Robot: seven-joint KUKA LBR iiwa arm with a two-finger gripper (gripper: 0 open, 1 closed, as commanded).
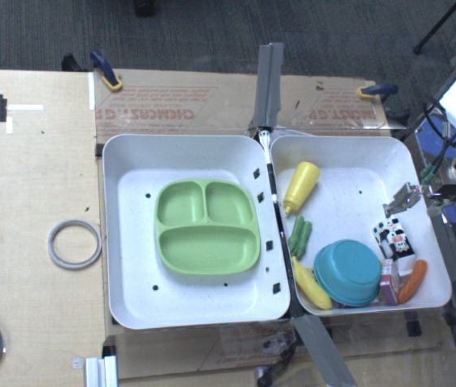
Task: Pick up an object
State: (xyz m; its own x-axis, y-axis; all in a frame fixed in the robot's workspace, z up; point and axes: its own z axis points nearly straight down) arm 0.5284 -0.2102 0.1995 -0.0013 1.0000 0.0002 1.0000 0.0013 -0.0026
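L bin (123, 216): green divided plate (207, 226). R bin (349, 156): yellow bottle (300, 185), blue bowl (348, 272), banana (311, 285), carrot (412, 280). Gripper (405, 197) fingers: can't tell.

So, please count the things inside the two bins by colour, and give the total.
Green: 2, divided plate and bean pods
Yellow: 2, bottle and banana
Blue: 1, bowl
Orange: 1, carrot
Black-and-white: 1, cow toy
Purple: 1, small item
Total: 8
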